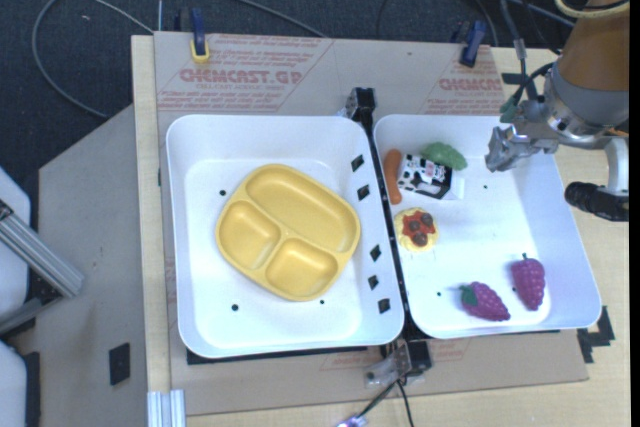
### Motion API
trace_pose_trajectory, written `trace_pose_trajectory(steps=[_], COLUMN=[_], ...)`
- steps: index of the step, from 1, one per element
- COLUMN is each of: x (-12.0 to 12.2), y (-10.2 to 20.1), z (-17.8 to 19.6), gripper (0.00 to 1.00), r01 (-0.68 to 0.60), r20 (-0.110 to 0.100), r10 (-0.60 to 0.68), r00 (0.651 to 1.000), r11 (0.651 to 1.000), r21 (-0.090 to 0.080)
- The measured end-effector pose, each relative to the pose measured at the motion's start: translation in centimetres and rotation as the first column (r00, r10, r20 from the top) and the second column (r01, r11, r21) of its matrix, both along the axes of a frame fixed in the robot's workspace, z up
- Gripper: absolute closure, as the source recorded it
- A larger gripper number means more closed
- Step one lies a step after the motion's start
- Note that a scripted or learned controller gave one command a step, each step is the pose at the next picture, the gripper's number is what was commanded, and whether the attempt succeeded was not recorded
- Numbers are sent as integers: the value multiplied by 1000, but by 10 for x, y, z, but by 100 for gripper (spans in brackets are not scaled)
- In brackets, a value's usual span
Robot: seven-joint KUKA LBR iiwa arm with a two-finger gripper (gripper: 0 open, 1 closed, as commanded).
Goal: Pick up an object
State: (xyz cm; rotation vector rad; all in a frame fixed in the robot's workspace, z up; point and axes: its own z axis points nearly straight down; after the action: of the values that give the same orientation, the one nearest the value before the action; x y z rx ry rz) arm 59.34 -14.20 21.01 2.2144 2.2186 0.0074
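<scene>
The right bin (570, 225) holds several small toys. An orange carrot-like piece (393, 175) lies by the bin's left wall. Next to it sits a black-and-white toy (424, 178) with a green leafy piece (444, 155) touching its upper side. Below them lies a yellow round toy with red spots (417, 229). Two purple grape bunches (484, 301) (529, 281) rest near the front edge. My gripper (503, 153) hangs over the bin's upper right part, to the right of the green piece and apart from every toy. Nothing shows between its tips.
The left bin (185, 215) holds a yellow divided plate (288, 230). A black divider with clips (375, 215) runs between the bins. Blue clamps (199, 33) (471, 42) grip the board's far edge. Cables lie on the dark floor behind.
</scene>
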Motion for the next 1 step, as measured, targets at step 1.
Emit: trace_pose_trajectory(steps=[1], x=[1], y=[0], z=[10], gripper=[100], r01=[0], r20=[-5], r10=[0], r00=[1000], r11=[1000], r21=[1])
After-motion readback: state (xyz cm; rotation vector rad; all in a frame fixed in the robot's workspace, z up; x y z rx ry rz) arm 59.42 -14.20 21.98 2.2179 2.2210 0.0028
